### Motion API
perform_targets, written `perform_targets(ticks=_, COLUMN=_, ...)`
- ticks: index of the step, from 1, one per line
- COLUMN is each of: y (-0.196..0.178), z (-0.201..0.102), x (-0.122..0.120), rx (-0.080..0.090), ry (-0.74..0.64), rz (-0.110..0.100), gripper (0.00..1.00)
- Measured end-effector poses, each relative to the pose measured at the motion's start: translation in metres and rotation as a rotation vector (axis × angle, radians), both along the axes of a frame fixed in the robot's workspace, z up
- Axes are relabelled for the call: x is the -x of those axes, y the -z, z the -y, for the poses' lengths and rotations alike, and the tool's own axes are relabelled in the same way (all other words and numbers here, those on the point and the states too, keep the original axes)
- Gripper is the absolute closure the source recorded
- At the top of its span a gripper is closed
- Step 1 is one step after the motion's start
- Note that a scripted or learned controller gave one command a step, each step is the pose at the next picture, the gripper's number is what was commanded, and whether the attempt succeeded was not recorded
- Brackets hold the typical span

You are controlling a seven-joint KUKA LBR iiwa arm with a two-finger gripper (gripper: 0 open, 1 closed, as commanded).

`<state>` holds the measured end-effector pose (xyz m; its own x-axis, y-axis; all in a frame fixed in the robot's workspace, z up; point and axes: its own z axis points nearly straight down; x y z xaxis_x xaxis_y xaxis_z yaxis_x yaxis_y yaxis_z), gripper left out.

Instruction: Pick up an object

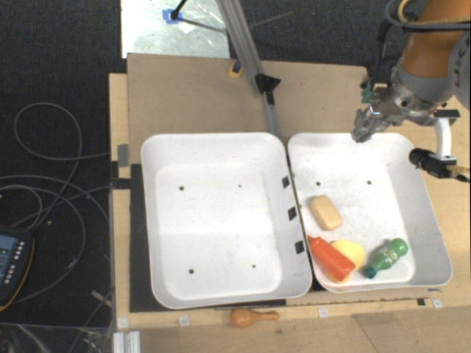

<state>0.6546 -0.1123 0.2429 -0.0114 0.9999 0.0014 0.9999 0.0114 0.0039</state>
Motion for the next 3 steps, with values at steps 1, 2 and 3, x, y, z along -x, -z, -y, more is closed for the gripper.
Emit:
perform_targets(ticks=1, y=-0.007, z=-0.051, x=-0.012, rx=0.0, ry=0.001, rz=0.0, gripper=1.0)
perform_targets(ticks=2, y=-0.004, z=-0.104, x=-0.027, rx=-0.001, ry=0.001, rz=0.0, gripper=1.0)
perform_targets(ticks=3, y=-0.007, z=-0.164, x=-0.023, rx=-0.001, ry=0.0, rz=-0.001, gripper=1.0)
